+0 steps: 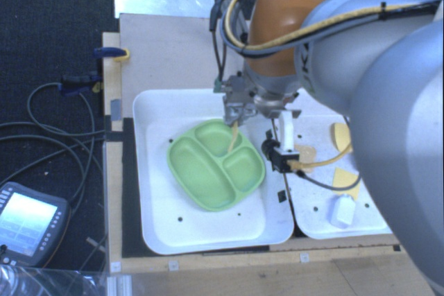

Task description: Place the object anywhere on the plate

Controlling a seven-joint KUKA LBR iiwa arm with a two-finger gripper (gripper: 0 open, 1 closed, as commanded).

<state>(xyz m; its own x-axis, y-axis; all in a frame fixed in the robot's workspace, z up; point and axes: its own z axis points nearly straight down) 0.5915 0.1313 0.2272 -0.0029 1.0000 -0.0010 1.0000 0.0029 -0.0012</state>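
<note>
Gripper [234, 123] hangs directly over the green plate [208, 180], above the ridge between its upper compartments, pinching a thin tan stick-like object [234, 138] whose long axis runs nearly vertical, lower end just above or touching the plate surface; contact I cannot confirm. Release point therefore lies straight below me, no sideways travel judged necessary. My wrist points steeply down, arm reaching in over the right bin [361, 229].

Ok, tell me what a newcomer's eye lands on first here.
The big grey arm with its orange band fills the upper right. Below it, a green divided plate sits in the left white bin, with the gripper hanging over its top edge, a thin tan piece beneath.
</note>
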